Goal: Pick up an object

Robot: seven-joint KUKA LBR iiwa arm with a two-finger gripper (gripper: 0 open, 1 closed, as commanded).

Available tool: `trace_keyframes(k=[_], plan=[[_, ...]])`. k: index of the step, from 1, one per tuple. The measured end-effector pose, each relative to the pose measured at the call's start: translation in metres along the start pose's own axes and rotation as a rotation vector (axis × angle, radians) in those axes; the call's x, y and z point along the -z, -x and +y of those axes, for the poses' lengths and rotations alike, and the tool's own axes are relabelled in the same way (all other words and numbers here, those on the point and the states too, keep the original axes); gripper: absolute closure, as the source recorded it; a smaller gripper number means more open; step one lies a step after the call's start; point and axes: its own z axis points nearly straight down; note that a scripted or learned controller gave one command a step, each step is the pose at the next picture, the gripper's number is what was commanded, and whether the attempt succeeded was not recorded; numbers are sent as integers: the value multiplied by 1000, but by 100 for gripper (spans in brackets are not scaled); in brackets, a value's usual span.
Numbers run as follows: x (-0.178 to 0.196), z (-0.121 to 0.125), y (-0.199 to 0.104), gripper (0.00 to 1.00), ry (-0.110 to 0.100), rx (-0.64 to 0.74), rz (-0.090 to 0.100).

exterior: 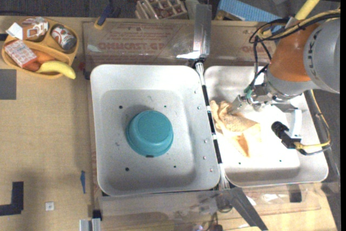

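A teal bowl [150,133] lies upside down in the middle of the left bin [108,89]. In the right bin [308,170], against its left wall, lie a few tan, bread-like pieces [236,123] and a small orange wedge [244,144]. My gripper [238,106] reaches in from the right, below the orange band [292,62]. It is low over the upper edge of the tan pieces, and its tip touches or nearly touches them. Nothing is lifted off the bin floor.
A black plug with a cable [282,133] and a white bracket [295,120] hang over the right bin's right half. A yellow tray of toy food with a banana [58,68] sits at the far left. Boxes and clutter stand behind the bins.
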Motion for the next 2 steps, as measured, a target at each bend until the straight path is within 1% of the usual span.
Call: trace_keyframes(k=[1, 2], plan=[[1, -94, -23, 0, -1, 41, 1], [93, -56, -37, 0, -13, 108, 2]])
